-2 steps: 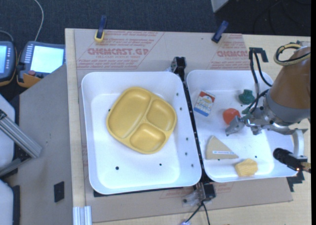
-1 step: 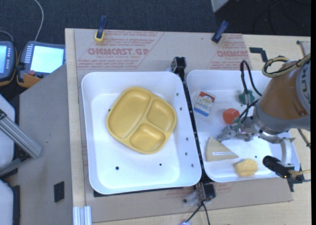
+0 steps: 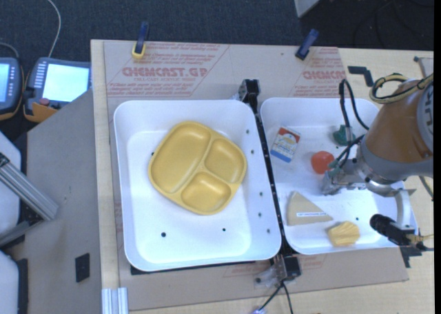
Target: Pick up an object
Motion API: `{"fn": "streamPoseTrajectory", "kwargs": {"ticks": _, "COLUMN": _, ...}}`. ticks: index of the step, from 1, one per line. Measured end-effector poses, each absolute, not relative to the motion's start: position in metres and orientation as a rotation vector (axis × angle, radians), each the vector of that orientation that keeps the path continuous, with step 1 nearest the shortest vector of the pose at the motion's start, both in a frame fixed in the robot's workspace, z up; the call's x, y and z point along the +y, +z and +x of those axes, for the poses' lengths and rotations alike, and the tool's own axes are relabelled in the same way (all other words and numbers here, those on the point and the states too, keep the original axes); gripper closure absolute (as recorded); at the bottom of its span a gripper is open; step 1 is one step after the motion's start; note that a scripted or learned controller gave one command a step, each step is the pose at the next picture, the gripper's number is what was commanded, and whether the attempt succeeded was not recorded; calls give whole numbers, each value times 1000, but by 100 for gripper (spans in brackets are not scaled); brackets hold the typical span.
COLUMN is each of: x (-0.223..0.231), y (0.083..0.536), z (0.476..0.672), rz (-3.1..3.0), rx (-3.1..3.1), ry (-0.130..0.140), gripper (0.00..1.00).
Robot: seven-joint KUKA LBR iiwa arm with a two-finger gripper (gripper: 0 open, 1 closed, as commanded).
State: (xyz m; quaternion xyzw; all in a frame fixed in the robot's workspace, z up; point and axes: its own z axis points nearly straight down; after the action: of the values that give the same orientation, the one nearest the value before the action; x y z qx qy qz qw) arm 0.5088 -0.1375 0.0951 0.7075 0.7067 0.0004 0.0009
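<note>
The right bin [image 3: 303,109] holds a small white and orange carton [image 3: 284,144], a red-orange ball [image 3: 321,162], a pale cheese-like wedge [image 3: 307,210], a yellow lumpy piece [image 3: 344,233] and a small green item [image 3: 340,133] partly behind the arm. My gripper [image 3: 333,183] hangs low over the bin floor, just below and right of the red ball and above the wedge. The grey and orange arm [image 3: 397,137] hides most of it. Nothing shows between the fingers.
The left bin [image 3: 131,168] bears a yellow divided plate [image 3: 198,166]. A black divider bar [image 3: 263,168] runs between the bins. Cables [image 3: 351,109] loop over the right bin's far side. Blue clamps [image 3: 140,38] sit at the board's back edge.
</note>
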Motion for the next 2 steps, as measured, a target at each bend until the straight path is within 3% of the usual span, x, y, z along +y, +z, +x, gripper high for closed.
{"fn": "streamPoseTrajectory", "kwargs": {"ticks": 2, "x": -132, "y": 202, "z": 507, "rz": 2215, "rx": 2218, "ry": 6, "gripper": 100}}
